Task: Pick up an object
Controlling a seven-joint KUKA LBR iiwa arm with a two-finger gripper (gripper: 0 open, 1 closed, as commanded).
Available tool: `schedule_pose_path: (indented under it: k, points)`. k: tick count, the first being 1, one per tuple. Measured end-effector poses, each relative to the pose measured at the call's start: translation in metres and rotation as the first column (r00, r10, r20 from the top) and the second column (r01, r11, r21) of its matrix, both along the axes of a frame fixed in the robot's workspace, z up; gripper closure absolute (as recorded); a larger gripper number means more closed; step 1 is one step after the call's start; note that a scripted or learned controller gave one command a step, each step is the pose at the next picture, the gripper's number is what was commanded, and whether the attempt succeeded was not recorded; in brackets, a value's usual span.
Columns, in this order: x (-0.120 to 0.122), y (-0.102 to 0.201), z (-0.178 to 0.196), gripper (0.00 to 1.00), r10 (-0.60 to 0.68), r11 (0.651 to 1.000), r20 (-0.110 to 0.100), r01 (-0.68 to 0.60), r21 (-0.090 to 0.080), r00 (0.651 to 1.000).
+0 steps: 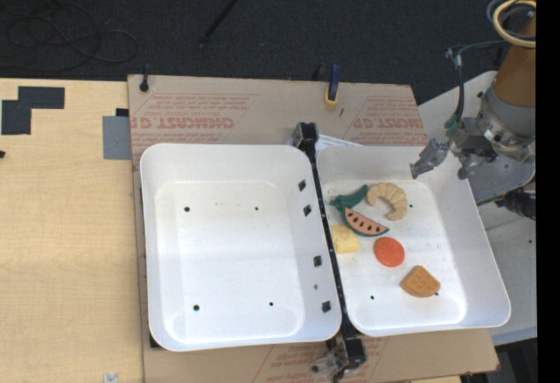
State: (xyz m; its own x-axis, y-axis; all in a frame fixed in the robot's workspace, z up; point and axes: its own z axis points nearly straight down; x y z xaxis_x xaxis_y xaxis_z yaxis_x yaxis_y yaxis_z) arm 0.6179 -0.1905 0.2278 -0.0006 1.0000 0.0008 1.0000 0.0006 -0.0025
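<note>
Nearest to us, at the bottom of the view, we see a strip of cardboard [394,359] under two white bins, with a black clamp [350,353] where the bins meet. The left bin [157,241] shows its bare white floor with a few dark dots.

In the right bin [477,285], closest to us, lies an orange wedge like a slice of bread [420,282], near the front right part of the floor. Just behind it and to the left sits a red-orange round piece [389,252]. Left of that, against the divider, we see a pale yellow block [343,240]. A watermelon slice [365,222] lies just above these, touching or nearly touching the yellow block. Behind it are a dark green piece [350,198] and, to its right, a tan croissant [389,198], the two close together.

Farther back and to the right, the gripper [446,156] hangs over the far right rim of the right bin, well apart from all the toys. Its two fingers stand apart with nothing between them. The grey arm [512,110] with its orange band [516,66] rises at the right edge.

Beyond the bins, a blue and yellow clamp [332,86] holds the cardboard's far edge, and dark carpet [262,5] lies behind.
</note>
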Motion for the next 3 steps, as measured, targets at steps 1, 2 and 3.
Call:
schedule_pose_path:
  k: [1,2,3]
  points:
    - [-0.032,0.048,-0.084,0.00,0.002,1.000,-0.010,-0.002,0.005,1.000]
    - [-0.051,0.096,-0.139,0.00,0.000,1.000,0.010,0.000,-0.002,1.000]
    - [-0.051,0.092,-0.127,1.00,-0.005,1.000,0.006,0.005,-0.003,1.000]
